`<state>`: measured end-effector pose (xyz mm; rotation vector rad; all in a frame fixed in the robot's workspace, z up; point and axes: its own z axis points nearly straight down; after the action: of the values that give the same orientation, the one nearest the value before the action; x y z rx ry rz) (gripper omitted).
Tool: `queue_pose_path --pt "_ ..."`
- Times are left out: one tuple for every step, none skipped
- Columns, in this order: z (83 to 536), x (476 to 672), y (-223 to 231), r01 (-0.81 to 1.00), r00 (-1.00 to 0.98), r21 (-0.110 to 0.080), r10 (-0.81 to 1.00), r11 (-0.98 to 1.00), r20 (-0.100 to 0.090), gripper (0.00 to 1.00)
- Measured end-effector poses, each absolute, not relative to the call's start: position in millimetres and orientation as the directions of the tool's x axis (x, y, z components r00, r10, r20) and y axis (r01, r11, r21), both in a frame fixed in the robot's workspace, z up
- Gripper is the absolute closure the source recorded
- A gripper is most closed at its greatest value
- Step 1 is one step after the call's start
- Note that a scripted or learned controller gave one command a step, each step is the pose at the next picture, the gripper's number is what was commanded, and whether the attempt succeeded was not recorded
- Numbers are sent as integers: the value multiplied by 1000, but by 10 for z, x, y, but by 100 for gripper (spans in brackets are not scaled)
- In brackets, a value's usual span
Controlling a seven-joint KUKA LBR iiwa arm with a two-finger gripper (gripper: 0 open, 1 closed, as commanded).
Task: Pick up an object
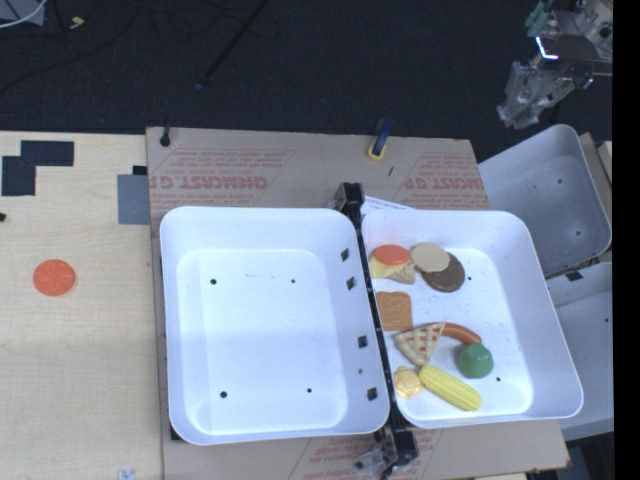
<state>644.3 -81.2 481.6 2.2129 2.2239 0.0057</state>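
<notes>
Toy food (430, 333) — right bin (540, 298)

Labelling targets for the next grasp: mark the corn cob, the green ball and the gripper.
corn cob (450, 388): camera view, middle of the yellow cob, right bin.
green ball (475, 360): camera view, centre of its top face.
gripper (528, 96): camera view, top right beyond the bins, at its lower end.

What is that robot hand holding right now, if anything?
Nothing. The gripper hangs above the bench's far right corner, away from the toy food in the right bin.
</notes>
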Motion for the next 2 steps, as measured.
queue_pose_path --pt "5210 6442 -820 1000 -6 2 1000 6 0 100" --pt "5384 6442 -877 1000 -3 0 1000 3 0 100"
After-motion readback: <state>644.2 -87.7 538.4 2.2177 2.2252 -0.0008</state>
